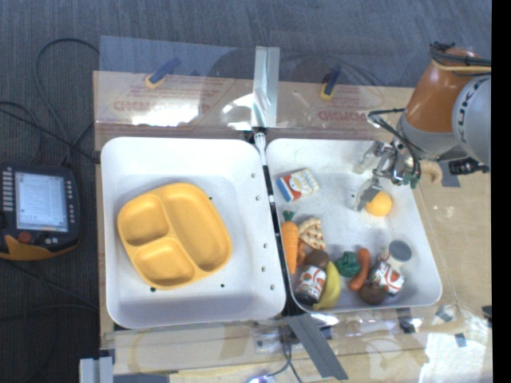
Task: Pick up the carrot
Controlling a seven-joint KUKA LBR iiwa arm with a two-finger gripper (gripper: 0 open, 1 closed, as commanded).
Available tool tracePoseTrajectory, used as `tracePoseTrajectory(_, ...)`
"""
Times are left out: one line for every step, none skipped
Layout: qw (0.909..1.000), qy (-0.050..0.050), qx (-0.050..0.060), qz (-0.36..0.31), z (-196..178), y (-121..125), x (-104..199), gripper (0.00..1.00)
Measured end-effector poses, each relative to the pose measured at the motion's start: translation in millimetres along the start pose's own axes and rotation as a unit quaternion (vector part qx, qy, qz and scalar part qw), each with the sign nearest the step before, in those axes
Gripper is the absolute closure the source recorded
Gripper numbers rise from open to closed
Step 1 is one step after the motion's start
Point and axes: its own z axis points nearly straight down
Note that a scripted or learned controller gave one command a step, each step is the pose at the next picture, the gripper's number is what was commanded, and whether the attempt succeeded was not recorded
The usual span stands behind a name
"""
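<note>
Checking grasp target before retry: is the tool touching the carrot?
Apart. The camera view shows the tool near the right bin's upper right, above a yellow fruit, while the carrot lies by the divider, bare bin floor between them.

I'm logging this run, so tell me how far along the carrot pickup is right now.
Nothing looks done yet: the carrot lies in the right bin, against its left wall beside the waffle. In hand: the gripper is down in that bin's upper right, by the yellow lemon, well away from the carrot. Left: move across, grasp the carrot, lift it.
</note>
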Motion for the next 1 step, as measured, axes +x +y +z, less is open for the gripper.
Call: tracePoseTrajectory(0.9836, -0.001, -0.002, 0.18, 8.2, -4.8, 12.9, 0.0)
